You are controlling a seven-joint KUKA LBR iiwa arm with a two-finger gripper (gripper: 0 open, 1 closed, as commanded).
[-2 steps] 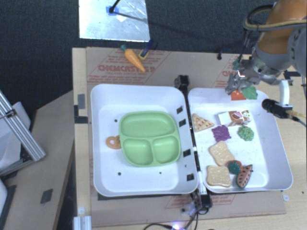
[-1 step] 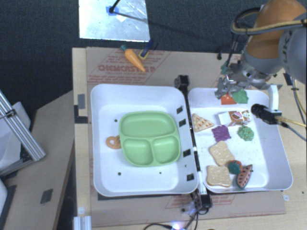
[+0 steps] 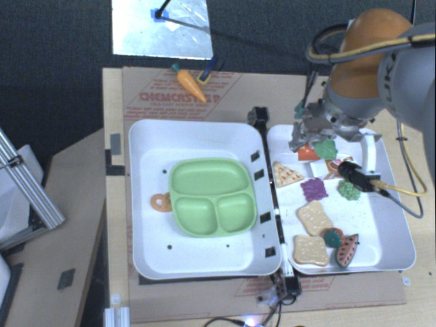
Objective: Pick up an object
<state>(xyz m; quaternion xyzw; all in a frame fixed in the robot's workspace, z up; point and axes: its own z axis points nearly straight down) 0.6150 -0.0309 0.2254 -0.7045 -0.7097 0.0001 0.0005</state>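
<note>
Two white bins sit on cardboard printed "CHEMCAST" [image 3: 174,95]. The gripper [image 3: 304,140] hangs low over the right bin's [image 3: 392,244] far end, just above a red toy piece [image 3: 308,153]; its grip I cannot tell from here.

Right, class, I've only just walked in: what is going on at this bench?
A grey robot arm reaches into the right bin, its gripper low over the toy food at the far end, near a red piece and a green piece. Nothing looks lifted yet. The left bin holds a green divided plate.
</note>
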